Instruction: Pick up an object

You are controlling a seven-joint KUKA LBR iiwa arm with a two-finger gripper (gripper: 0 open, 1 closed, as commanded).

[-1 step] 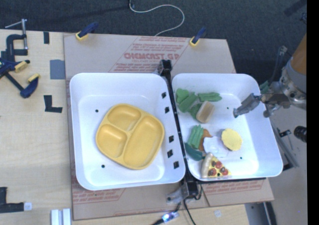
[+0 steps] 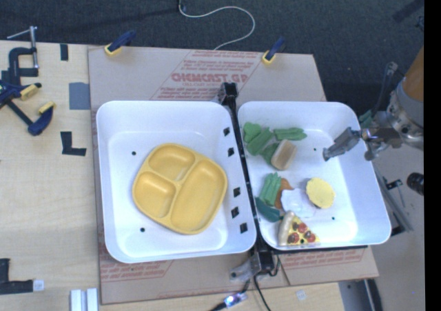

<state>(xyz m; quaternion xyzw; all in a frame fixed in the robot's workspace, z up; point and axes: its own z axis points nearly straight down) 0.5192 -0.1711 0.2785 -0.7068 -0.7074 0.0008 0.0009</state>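
While the arm reaches in from the right, its jaws (image 2: 350, 141) hang over the right bin's (image 2: 344, 113) upper right part, and whether they are apart or together I cannot tell; nothing shows between them. Toy food lies in that bin: green leafy pieces (image 2: 265, 136) near the top left, a tan bread-like piece (image 2: 283, 155) just beside them, a green vegetable (image 2: 269, 189) lower down, a white piece (image 2: 295, 201) touching a round yellow piece (image 2: 320, 193), and a pizza slice (image 2: 296, 230) by the front wall. The left bin (image 2: 114, 165) holds a yellow divided plate (image 2: 180, 187). Both bins sit on cardboard (image 2: 207, 75) clamped to the wooden surface (image 2: 41, 199).
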